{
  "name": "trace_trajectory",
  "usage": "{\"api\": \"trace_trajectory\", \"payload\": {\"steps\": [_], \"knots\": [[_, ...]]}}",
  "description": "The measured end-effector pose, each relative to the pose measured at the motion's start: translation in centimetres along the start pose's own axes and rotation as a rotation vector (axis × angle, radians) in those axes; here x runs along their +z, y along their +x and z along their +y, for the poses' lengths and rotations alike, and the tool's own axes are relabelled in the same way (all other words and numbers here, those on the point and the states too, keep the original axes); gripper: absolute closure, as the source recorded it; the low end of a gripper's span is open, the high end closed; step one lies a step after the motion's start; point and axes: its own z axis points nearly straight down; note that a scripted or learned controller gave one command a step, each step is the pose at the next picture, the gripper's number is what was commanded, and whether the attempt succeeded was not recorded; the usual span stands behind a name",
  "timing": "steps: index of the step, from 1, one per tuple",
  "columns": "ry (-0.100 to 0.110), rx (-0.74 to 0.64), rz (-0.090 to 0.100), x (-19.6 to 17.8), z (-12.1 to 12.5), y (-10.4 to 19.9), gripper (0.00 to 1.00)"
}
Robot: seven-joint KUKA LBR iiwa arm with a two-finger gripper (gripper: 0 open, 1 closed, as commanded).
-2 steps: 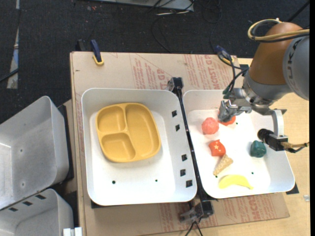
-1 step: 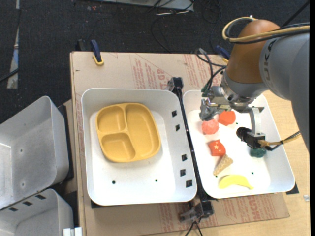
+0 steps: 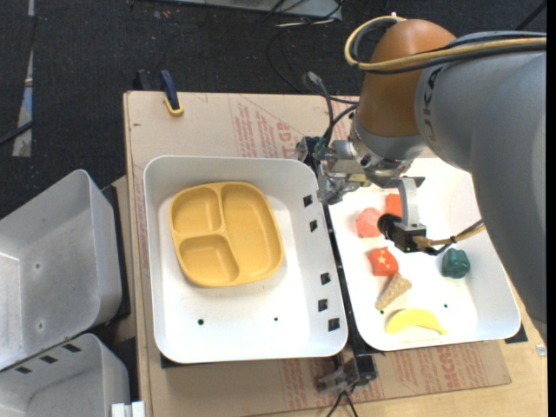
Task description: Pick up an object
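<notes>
Though near pincer (image 3: pixel 335 179), pink lump (image 3: pixel 369 223) apart.

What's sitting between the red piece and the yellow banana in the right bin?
A tan cone lies between them, as the camera view shows.

Robotics lab, grey arm (image 3: pixel 495 85), white bins (image 3: pixel 234 320) on cardboard bench (image 3: pixel 226 115), cables (image 3: pixel 300 22) across floor (image 3: pixel 87 24)

Single fixed camera set high above the bench (image 3: pixel 226 115), looking down at a slant, both white bins whole in frame, left bin (image 3: pixel 156 259) near centre, right bin (image 3: pixel 486 311) toward the right edge, dark floor (image 3: pixel 87 24) along the top, arm (image 3: pixel 486 85) entering from the right, looming large, nearest the lens.
</notes>
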Motion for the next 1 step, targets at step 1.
{"api": "trace_trajectory", "payload": {"steps": [1], "knots": [[0.001, 0.003, -0.001, -0.17, 1.29, 4.49, 1.00]]}}
